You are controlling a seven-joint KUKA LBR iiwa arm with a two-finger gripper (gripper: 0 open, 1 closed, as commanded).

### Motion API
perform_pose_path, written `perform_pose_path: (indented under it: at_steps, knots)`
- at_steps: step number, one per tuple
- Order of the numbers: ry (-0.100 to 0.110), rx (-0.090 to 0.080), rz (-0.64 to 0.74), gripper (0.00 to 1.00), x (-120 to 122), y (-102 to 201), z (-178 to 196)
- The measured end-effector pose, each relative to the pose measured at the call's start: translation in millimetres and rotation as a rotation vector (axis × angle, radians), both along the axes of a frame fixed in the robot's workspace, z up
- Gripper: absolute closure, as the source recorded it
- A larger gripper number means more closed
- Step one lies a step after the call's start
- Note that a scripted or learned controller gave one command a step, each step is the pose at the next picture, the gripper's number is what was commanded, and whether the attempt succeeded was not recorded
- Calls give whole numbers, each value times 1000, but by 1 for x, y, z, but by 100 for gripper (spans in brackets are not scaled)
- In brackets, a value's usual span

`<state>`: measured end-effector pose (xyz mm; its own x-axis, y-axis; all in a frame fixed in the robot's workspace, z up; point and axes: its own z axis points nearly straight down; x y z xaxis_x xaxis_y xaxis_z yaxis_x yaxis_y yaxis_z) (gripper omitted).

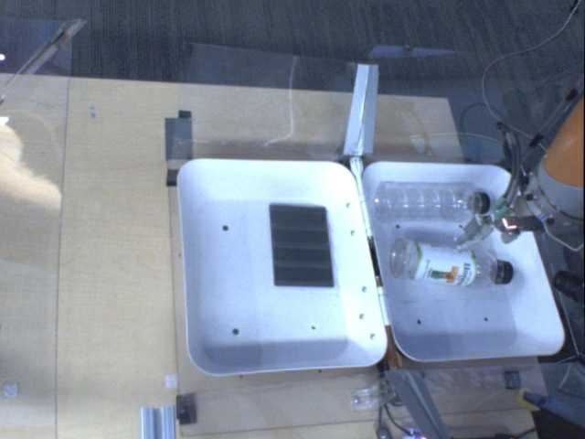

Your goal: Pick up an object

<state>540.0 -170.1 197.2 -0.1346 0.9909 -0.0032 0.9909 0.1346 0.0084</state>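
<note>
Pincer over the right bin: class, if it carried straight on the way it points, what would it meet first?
Probably the labelled clear bottle lying just below the pincer in the right bin; depth is unclear, so it might graze the other clear bottle beside it.

We see a pale wooden surface (101, 273) carrying two shallow white bins set side by side, their inner edges touching. The left bin (210, 327) holds a dark ribbed rectangular pad (301, 245) lying flat near its middle. A metal bar (360, 117) rises behind the junction with the right bin (539, 332).
</note>
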Motion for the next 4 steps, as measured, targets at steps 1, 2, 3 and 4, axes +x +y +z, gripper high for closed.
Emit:
perform_pose_path:
  at_steps: [1,2,3,4]
  knots:
    - [-5,-2,105,0,12,48,-107]
    - [11,0,179,0,71,61,-108]
    - [1,2,-107,0,48,123,-11]
    - [2,2,-161,0,39,73,-12]
